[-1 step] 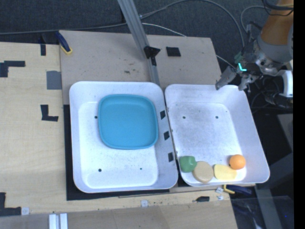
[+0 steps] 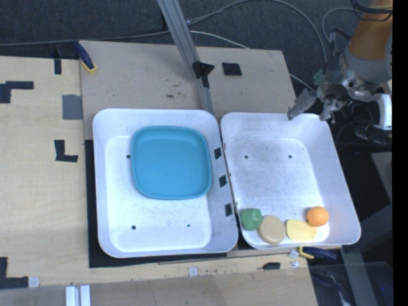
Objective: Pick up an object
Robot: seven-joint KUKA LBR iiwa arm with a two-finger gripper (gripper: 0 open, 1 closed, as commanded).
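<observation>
Four small objects lie along the near edge of the right bin (image 2: 280, 164): a green piece (image 2: 250, 218), a tan round piece (image 2: 272, 229), a yellow piece (image 2: 299, 230) and an orange ball (image 2: 317, 216). My gripper (image 2: 310, 105) hangs over the bin's far right corner, well away from them. Its two fingers stand spread apart with nothing between them. The arm with its orange band (image 2: 371, 34) rises at the top right.
The left bin (image 2: 111, 190) holds a blue square plate (image 2: 171, 162). A grey metal post (image 2: 185, 37) slants up from between the bins at the back. Cables run across the dark floor behind the bench.
</observation>
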